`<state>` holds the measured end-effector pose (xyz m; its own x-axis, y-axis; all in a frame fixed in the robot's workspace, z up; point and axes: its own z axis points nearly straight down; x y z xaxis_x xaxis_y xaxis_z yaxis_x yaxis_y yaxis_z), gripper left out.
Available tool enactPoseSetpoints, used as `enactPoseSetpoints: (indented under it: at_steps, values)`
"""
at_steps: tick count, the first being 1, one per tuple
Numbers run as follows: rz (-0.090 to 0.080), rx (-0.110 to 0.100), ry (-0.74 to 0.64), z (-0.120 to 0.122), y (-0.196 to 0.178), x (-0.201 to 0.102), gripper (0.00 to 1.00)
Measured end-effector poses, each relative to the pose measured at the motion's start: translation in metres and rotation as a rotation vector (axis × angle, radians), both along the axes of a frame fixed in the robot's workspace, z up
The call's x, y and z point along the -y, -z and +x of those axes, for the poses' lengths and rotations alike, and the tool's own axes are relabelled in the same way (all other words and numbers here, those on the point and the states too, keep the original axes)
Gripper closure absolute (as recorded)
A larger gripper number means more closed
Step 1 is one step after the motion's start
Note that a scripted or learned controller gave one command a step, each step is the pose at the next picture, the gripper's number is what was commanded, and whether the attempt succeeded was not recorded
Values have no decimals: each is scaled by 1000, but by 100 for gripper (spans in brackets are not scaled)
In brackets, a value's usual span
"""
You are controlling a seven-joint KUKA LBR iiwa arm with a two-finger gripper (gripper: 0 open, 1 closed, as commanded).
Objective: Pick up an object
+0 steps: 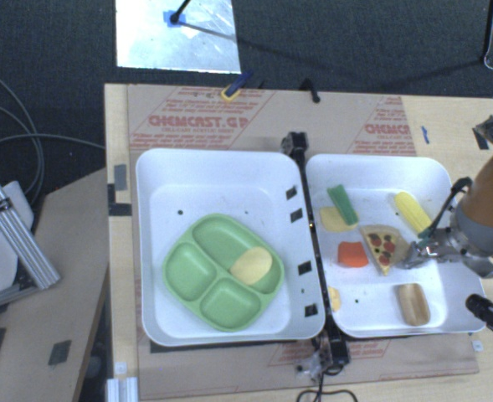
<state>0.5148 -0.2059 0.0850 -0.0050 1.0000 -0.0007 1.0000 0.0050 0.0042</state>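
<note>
orange-topped pizza slice (383,247) sits right by the gripper (417,254), on its left side.

you can see the gripper low in the right bin (372,167), tip just beside the wide crust end of the slice, maybe touching it. can't tell if the jaws are open or shut, they're too small and dark here, and nothing shows held between them. the slice lies slanted, pointy end up-left toward the yellow block (336,219), crust end down-right toward the arm. so the grab prob needs a small push left & down. watch the red block (353,255) next to the slice on its far side, and the bread bit (413,303) below the gripper.
</note>
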Motion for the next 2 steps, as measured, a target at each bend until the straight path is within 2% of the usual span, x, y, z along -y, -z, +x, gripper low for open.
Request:
enactPoseSetpoints:
  at_steps: [1, 2]
  values:
    - [0, -4, 5, -29, 1, 1, 100]
    - [1, -2, 5, -28, 1, 1, 100]
